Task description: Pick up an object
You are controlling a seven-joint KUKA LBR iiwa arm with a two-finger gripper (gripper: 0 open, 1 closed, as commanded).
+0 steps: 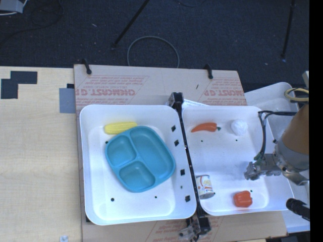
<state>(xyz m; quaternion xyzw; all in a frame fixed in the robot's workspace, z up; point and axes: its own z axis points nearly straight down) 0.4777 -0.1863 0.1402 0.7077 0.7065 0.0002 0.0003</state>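
the gripper point(254, 171) hovered low over the right bin point(222, 150), near its right wall; its state could not be told. in that bin lay an orange pepper point(243, 199), a small can point(205, 186), a chili point(204, 127) and a white ball point(239, 127).

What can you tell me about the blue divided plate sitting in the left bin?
The blue divided plastic plate is a rounded-corner tray with three compartments, two smaller and one larger, split by raised ridges. It looks like smooth, matte plastic, and nothing lies in its compartments. It lies flat, right side up, turned at a slant on the floor of the left white bin. A yellow corn cob lies at its upper-left rim, very close or touching; I cannot tell which.
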